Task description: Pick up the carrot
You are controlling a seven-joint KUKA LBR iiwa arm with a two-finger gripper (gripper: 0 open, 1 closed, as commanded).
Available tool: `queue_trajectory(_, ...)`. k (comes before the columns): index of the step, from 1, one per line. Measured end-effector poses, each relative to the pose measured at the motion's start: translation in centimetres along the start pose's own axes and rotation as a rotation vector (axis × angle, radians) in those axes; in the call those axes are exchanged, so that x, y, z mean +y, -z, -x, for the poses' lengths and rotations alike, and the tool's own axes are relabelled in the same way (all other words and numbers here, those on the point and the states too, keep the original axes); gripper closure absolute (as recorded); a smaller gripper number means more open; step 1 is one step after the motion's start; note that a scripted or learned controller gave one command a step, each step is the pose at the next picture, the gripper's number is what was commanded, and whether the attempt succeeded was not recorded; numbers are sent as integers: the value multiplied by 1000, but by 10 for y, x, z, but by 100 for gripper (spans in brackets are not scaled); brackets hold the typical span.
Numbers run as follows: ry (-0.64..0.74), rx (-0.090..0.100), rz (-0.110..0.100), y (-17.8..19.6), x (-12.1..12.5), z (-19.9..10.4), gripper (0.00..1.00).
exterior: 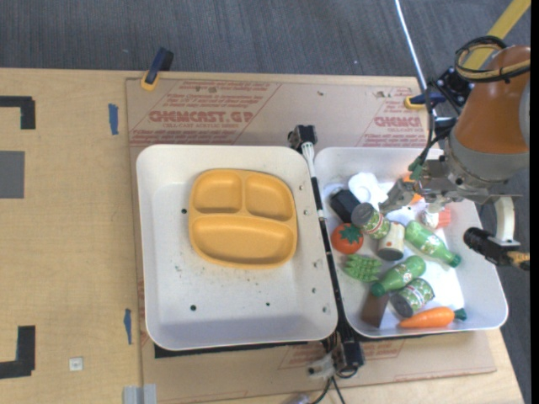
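1. On the surface (67, 225) two shallow white bins stand side by side, the left bin (160, 251) and the right bin (488, 297), and their inner edges are touching.
2. Inside the left bin lies a yellow divided plate (242, 217) with three compartments; it sits in the upper half of this bin.
3. The carrot (428, 317) lies flat near the front edge of the right bin, toward its right corner. Its green end points to the right.
4. Just above the carrot there is a small can with a green label (414, 295), and to the left of it a brown block (375, 310).
5. Two green bottles are in the middle of the right bin: one (431, 243) is tilted toward the right wall, the other (397, 276) lies under it, toward the left.
6. More to the left I see a red tomato (347, 238) and a green bumpy vegetable (362, 267) below it.
7. The gripper (421, 194) hangs over the upper part of the right bin, well apart from the carrot.
8. The orange band of the arm (498, 112) is at the right edge of the view.
9. If the fingers are spread or pressed together, I cannot tell, because their tips are mixed with the things under them. Nothing is seen clearly between them.
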State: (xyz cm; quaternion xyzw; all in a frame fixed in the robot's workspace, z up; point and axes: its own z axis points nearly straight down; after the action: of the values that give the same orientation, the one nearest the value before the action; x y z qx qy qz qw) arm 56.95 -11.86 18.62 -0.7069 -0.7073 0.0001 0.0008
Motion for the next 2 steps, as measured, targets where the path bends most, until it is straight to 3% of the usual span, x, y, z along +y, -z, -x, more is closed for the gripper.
queue_trajectory(1, -176, -2, 2, -42, 51, 78, 0)
queue_trajectory(2, -278, -2, 3, -45, 90, 76, 0)
